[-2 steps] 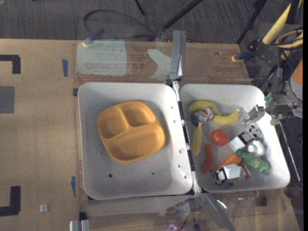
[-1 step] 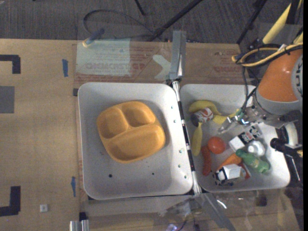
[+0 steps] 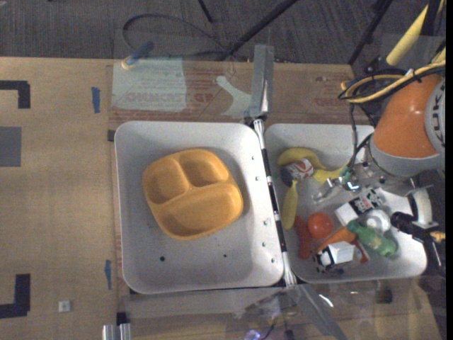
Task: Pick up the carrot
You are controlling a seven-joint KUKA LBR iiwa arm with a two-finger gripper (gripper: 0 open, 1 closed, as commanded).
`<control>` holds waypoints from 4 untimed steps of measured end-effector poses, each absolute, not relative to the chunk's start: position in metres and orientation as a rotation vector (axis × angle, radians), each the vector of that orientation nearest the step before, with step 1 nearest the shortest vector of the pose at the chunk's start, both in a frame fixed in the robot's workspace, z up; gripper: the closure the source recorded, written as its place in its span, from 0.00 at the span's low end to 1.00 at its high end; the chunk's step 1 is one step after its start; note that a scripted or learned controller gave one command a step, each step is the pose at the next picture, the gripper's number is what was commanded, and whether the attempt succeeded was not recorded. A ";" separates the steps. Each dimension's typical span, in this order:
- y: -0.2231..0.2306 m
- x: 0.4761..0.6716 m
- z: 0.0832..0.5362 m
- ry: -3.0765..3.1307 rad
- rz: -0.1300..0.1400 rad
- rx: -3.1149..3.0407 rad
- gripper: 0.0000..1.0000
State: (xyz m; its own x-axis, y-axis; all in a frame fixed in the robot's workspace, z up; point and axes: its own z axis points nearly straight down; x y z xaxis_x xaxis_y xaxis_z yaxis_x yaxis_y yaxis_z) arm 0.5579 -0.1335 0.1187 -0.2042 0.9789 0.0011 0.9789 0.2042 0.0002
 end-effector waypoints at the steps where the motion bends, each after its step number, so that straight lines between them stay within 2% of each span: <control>1: -0.210 0.620 0.162 -2.431 -0.002 -1.998 0.00; 2: -0.137 0.668 0.125 -2.411 -0.003 -2.021 0.00; 3: -0.098 0.674 0.099 -2.234 -0.020 -2.235 0.00; 4: -0.096 0.676 0.111 -2.239 -0.030 -2.235 1.00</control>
